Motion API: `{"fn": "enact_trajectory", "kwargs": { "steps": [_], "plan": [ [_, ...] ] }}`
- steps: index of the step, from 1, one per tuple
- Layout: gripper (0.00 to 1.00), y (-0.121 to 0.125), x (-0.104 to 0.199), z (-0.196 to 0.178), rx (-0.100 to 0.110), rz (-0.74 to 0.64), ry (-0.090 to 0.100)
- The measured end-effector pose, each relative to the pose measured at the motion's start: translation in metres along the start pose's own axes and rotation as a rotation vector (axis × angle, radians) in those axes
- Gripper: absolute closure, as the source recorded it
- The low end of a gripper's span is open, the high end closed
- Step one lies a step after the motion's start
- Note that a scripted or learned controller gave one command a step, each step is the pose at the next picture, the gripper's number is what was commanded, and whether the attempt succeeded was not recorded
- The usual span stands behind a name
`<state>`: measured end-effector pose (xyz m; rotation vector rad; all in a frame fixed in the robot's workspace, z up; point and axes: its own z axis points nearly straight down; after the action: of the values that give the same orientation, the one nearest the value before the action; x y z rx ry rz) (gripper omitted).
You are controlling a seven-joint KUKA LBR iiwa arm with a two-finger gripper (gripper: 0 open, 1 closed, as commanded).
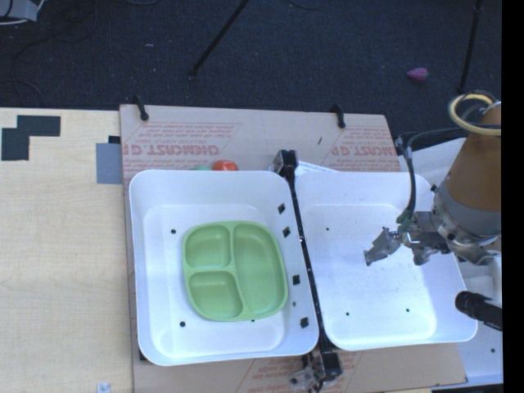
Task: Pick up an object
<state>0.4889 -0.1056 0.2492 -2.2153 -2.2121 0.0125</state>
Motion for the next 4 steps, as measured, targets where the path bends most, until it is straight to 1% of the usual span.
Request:
{"fn": "enact_trajectory", "kwargs": {
  "steps": [1, 2, 3, 4],
  "plan": [
    [0.0, 0.002, 0.0, -0.005, -0.012, -0.002, -0.002],
    [0.0, 0.002, -0.002, 0.059, -0.003, -0.001, 0.0],
    [0.0, -0.003, -0.01, 0.118, -0.004, 0.0, 0.0],
    [0.0, -0.002, -0.009, 0.164, -0.01, 0.0, -0.001]
  ]
}}
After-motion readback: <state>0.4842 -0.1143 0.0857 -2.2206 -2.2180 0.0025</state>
